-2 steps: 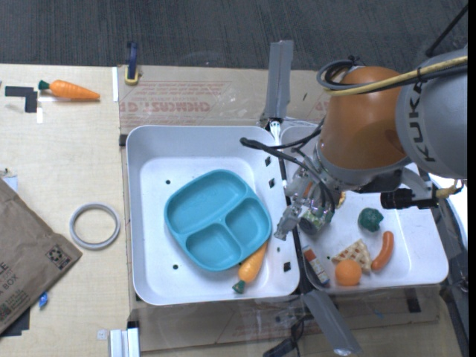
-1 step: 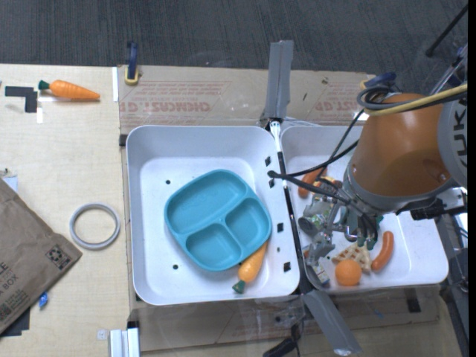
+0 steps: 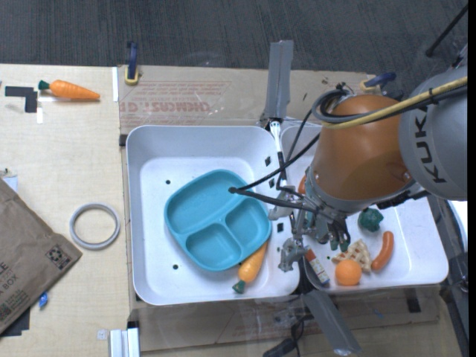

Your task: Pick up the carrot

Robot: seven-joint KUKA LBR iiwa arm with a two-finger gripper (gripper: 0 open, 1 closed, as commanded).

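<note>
Left bin (image 3: 141, 199): white plastic, smooth, with a faint sheen. Tray (image 3: 216, 220): blue plastic, smooth and slightly glossy. Carrot (image 3: 251, 266): orange plastic look, matt, with a green tip; a second carrot (image 3: 68, 90) of like finish is seen on the bench. Bench (image 3: 59, 169): pale wood-look board, matt. Cardboard (image 3: 186, 99): brown, printed, dull. Box (image 3: 26, 255): brown cardboard, matt. Ring (image 3: 94, 225): grey, smooth, of tape-like look. Wrist band (image 3: 357, 155): orange, glossy, with highlights. Arm (image 3: 439, 136): grey, smooth, satin finish. Gripper (image 3: 297, 248): dark and bare metal parts. Sausage (image 3: 382, 251): orange-red, shiny plastic. Floor (image 3: 223, 13): dark, ribbed, matt.
</note>
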